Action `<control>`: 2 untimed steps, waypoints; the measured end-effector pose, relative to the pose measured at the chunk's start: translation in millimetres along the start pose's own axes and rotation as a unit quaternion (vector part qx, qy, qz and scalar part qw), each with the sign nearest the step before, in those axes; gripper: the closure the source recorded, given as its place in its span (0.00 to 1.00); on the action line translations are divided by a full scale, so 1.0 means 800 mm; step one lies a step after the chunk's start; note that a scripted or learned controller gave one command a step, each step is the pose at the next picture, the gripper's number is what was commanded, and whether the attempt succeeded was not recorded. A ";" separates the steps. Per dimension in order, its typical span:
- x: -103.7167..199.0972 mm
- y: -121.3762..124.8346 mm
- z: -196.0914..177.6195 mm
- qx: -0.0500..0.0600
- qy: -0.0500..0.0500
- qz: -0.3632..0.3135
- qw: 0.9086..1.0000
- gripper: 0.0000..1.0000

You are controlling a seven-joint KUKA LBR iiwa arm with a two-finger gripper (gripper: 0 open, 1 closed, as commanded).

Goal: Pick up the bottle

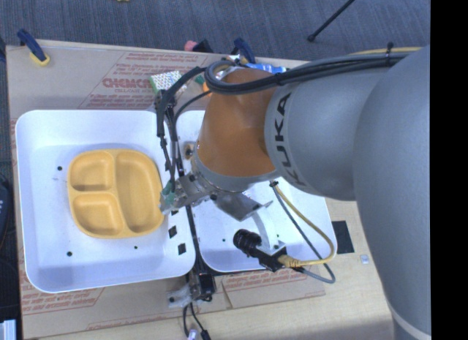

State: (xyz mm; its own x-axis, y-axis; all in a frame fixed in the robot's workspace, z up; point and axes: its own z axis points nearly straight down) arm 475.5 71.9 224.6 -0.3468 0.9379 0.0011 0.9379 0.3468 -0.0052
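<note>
The arm's orange band (234,130) and grey wrist hang low over the right bin (227,251) and cover most of it. My gripper (178,194) sits under the wrist at the bin's left wall, right by the divider between the two bins, and is largely hidden by the arm. A small greenish piece (169,198) peeks out at that spot; I cannot tell whether it belongs to the bottle or to the gripper.
A yellow three-compartment plate (113,192) lies in the left bin (36,185). Black cables (170,134) run down the arm, and a black connector (248,242) with a yellow cable hangs over the right bin's front. Blue clamps (33,46) hold the cardboard at the back.
</note>
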 end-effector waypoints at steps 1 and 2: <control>-0.016 -0.005 -0.090 -0.002 -0.001 0.008 1.000 1.00; 0.030 0.011 -0.059 0.000 0.000 0.024 1.000 1.00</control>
State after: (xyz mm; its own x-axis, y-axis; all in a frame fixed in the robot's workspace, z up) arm 475.7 97.2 271.5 -0.3008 0.9537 0.0004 0.9537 0.3008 -0.0046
